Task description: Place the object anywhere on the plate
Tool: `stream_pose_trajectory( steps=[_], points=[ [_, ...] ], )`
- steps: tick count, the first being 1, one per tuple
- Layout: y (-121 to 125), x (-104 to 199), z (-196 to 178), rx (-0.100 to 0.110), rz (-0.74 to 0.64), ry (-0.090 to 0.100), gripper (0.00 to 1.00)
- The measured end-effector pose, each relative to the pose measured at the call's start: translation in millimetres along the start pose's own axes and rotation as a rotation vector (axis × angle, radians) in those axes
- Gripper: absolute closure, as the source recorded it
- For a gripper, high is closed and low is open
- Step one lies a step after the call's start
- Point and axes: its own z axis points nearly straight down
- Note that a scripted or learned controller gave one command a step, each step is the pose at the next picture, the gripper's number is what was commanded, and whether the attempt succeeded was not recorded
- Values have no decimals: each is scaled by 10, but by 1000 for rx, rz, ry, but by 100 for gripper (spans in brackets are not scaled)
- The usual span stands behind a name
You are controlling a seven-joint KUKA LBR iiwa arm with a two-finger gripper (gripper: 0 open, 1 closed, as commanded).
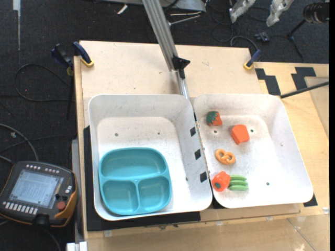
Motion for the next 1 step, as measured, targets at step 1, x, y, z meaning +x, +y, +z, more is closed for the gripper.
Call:
stream_pose_trajectory(
  steps=[1],
  points=[
    [0,1,0,0,0,0,0]
  ],
)
